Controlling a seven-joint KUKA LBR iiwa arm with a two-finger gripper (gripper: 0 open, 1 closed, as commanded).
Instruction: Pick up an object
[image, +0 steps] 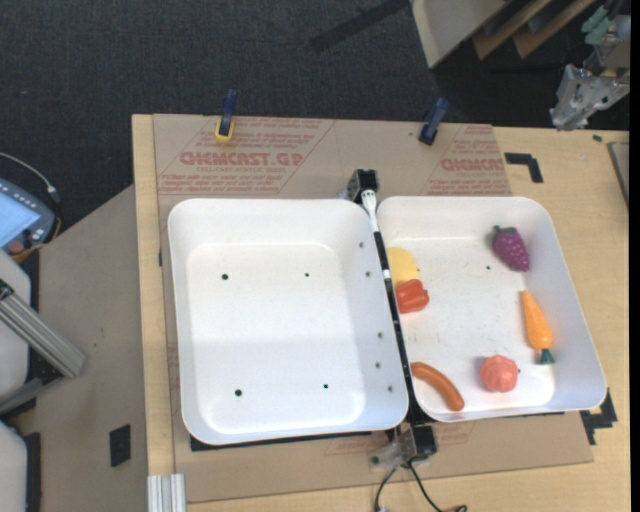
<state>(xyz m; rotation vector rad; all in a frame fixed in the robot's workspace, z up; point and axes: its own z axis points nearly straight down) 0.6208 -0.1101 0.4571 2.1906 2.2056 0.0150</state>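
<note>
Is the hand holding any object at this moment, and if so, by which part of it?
Nothing is held. The hand is up at the top right corner, away from the right bin, with no object between its fingers. All the toy foods lie in that bin.

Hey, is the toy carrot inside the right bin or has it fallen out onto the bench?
Inside. The carrot lies flat on the floor of the right bin, near its right wall, between the grapes and the peach.

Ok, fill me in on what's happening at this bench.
Nothing is being handled yet. The gripper sits at the top right, off the bins. The right bin holds purple grapes, a carrot, a sausage, a pinkish-red fruit, and a yellow piece touching a red one.
</note>
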